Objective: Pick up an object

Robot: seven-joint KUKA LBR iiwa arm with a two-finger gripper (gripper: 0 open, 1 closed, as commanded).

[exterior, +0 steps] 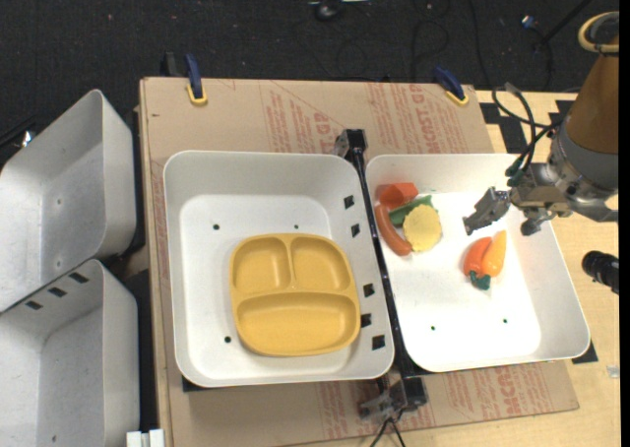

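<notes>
The gripper (504, 205) hung over the right bin (551, 337), near its far right corner, just above the carrot (486, 257); whether its fingers were spread I could not tell. The carrot lay alone (other toys (409, 219) crowded the left wall), so the sound move was straight down, straddling its narrow width.

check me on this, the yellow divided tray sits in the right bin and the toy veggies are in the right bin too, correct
Not quite. The camera view shows the yellow divided tray in the left bin, not the right one. The toy veggies are indeed in the right bin, with the gripper above it.
</notes>
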